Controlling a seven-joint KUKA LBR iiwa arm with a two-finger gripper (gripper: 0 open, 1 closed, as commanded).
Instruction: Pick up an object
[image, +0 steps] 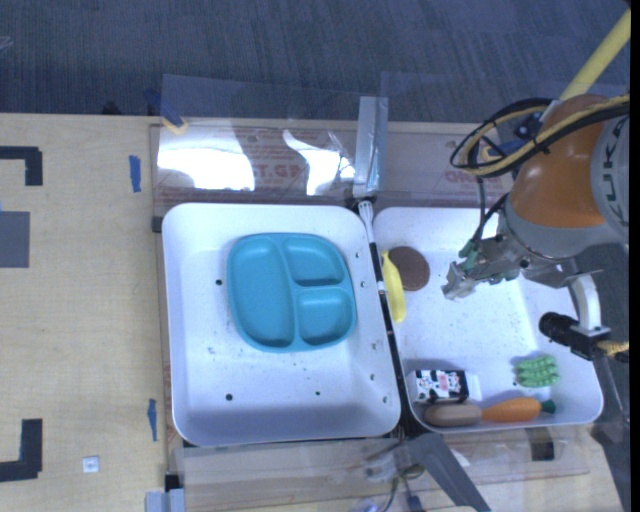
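Bench (70, 330) of pale wood, two shallow white bins side by side on it, seen from above at a slant.

Near edge, right bin (440, 330): a row of small things along the front wall. A black-and-white patterned carton (441, 384) lies near the front left corner. Just in front of it, touching or nearly so, a brown sausage-shaped piece (452, 414). Beside that to the right, an orange carrot (512, 409), lying flat, its green end toward the right. Above the carrot's tip, a green ridged item (536, 372), close to the right wall; what it is cannot be made out.

Middle: left bin (200, 390) holds a blue divided plate (291, 291), three compartments, set roughly at the bin's centre. Dark specks dot the bin floor around it.

Between the bins, on the right bin's left wall, a yellow banana (394, 288) lies lengthwise along the divide. Touching its far end, a brown round disc (410, 268).

Gripper (462, 281) hangs over the right bin's far half, to the right of the disc and apart from it. Nothing seen between the fingers; whether the jaws are parted or closed cannot be told at this angle. Grey arm with orange band (562, 190) enters from the right, cables looped above it.

Far side: clear plastic sheet (255, 160) behind the left bin, glare on it.
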